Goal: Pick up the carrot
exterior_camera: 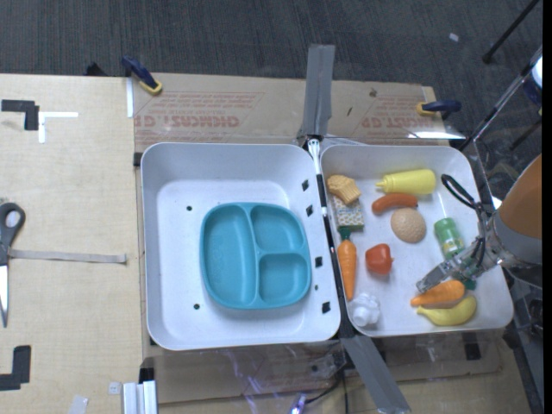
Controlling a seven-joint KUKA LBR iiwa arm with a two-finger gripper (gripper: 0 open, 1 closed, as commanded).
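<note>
An orange carrot (346, 266) lies lengthwise along the left wall of the right bin (483, 322), apart from the gripper. A second, shorter orange carrot-like piece (442, 294) lies near the bin's front right corner, resting against a yellow banana (450, 314). My gripper (446, 274) reaches in from the right and hangs low directly over this shorter piece, touching or nearly touching its top. Its body hides part of the piece's green end.
The right bin also holds a red pepper (378, 258), an egg (408, 224), a sausage (394, 202), a yellow bottle (410, 180), a green bottle (447, 234), a cracker (343, 188) and a clear lump (364, 310). A teal divided plate (256, 255) sits in the left bin.
</note>
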